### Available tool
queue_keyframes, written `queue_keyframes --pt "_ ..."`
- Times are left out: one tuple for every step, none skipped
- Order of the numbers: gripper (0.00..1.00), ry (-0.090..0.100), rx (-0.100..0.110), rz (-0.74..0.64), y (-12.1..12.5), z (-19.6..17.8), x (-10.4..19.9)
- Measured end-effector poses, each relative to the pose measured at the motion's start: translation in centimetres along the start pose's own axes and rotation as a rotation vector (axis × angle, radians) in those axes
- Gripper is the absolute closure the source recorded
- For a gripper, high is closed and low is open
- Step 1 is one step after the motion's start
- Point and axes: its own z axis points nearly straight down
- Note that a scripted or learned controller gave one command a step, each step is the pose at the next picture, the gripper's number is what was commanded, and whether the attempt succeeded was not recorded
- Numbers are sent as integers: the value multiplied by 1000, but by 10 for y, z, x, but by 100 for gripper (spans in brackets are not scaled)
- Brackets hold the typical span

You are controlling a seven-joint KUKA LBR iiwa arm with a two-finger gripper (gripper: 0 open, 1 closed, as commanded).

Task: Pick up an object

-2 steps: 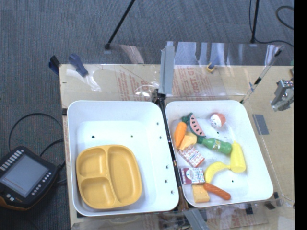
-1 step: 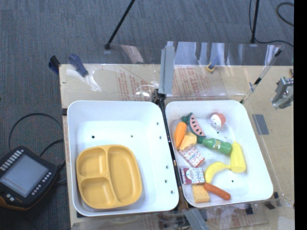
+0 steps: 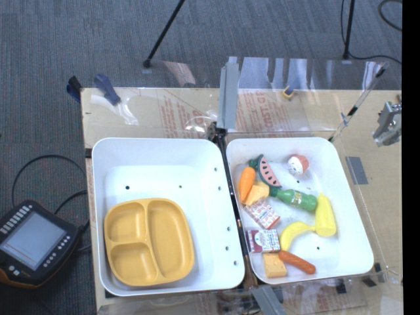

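Note:
The right bin (image 3: pixel 348 176) holds several toy foods. Among them are an orange carrot (image 3: pixel 246 182), a watermelon slice (image 3: pixel 268 170), a red and white ball (image 3: pixel 298 165), a green bottle (image 3: pixel 296 199), a yellow corn piece (image 3: pixel 325 216) and a banana (image 3: pixel 293 233). A red-white packet (image 3: pixel 264 213), a maroon carton (image 3: pixel 264 241), an orange block (image 3: pixel 274 265) and a sausage (image 3: pixel 296 262) lie toward the front. My gripper (image 3: pixel 388 123) hangs at the far right, outside the bin and above the bench, away from every object.
In the left bin (image 3: pixel 157 159) lies a yellow divided plate (image 3: pixel 149 240). A clear panel (image 3: pixel 308 77) stands behind the bins. A teach pendant (image 3: pixel 29 241) lies on the floor at left, and a blue clamp (image 3: pixel 105 89) sits at the bench's back left corner.

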Motion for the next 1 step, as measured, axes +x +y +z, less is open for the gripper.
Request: queue_keyframes --pt "100 0 4 -9 2 -8 2"
